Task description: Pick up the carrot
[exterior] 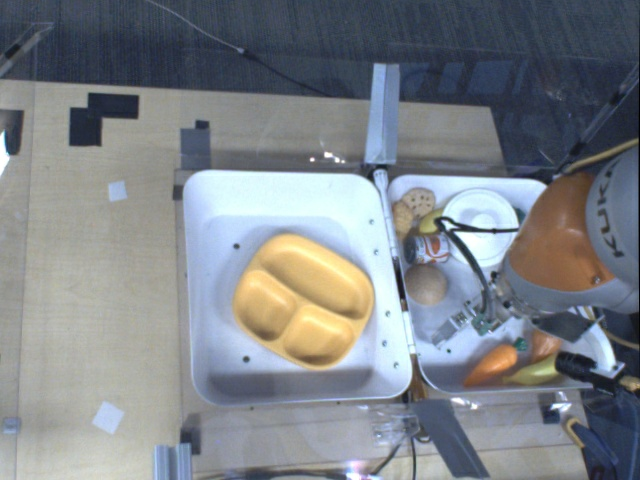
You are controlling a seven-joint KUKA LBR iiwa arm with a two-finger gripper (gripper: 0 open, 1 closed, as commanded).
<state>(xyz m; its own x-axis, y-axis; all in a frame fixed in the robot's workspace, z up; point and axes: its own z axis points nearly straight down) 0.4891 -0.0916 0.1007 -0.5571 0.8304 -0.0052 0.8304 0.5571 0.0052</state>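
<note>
We note carrot [492,364] at right bin [440,373] front wall, beside banana [535,371]. Gripper [458,325] above, unladen. We judge it light, stiff, smooth, tapered; grasp mid-body.

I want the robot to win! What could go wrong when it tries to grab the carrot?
1. The carrot lies in the right bin's near corner, pressed against a yellowish piece, so the gripper might catch that too, or instead.
2. It sits close to the bin wall, so a finger could bump the rim.
3. The arm hangs over the crowded toys, and might knock the brown ball.
</note>
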